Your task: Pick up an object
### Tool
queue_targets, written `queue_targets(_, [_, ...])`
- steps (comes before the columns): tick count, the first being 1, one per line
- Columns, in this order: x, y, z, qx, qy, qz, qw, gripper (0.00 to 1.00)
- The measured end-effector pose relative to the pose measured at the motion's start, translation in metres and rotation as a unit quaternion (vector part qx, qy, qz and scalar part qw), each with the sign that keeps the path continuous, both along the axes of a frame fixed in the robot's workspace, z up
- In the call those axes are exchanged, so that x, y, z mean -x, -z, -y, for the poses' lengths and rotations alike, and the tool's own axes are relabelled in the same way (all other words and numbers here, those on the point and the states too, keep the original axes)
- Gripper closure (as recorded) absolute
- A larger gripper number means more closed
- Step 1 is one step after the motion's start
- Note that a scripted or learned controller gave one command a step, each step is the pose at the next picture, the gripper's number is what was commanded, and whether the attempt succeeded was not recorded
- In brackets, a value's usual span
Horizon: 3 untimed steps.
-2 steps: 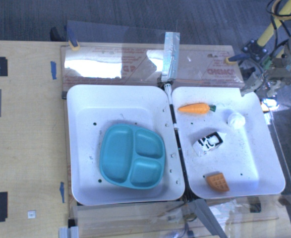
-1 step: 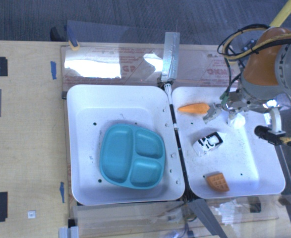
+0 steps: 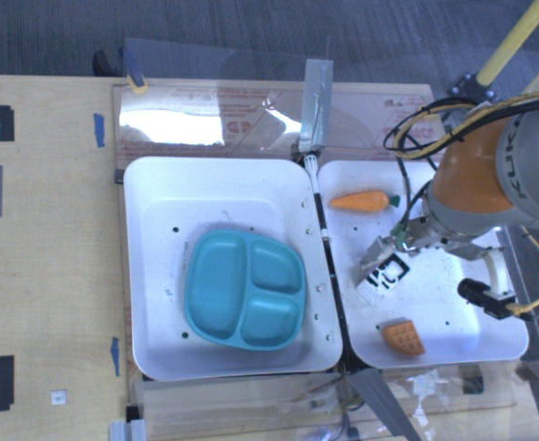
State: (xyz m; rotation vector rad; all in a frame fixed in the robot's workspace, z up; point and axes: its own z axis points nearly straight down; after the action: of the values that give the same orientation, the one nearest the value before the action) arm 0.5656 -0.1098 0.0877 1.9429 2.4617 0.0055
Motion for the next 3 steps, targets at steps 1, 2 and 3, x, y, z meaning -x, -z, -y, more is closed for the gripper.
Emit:
queue_targets(1, [-0.002, -0.012, 0.0, 0.0007, 0.0, 0.004, 1.0, 1.0])
queue_targets(2, [-0.002, -0.012, 0.0, 0.0006, 0.0, 0.003, 1.0, 0.0])
queue_targets(3, [0.066, 0.0, -0.013, -0.0003, 0.009, 0.0, 1.0, 0.0])
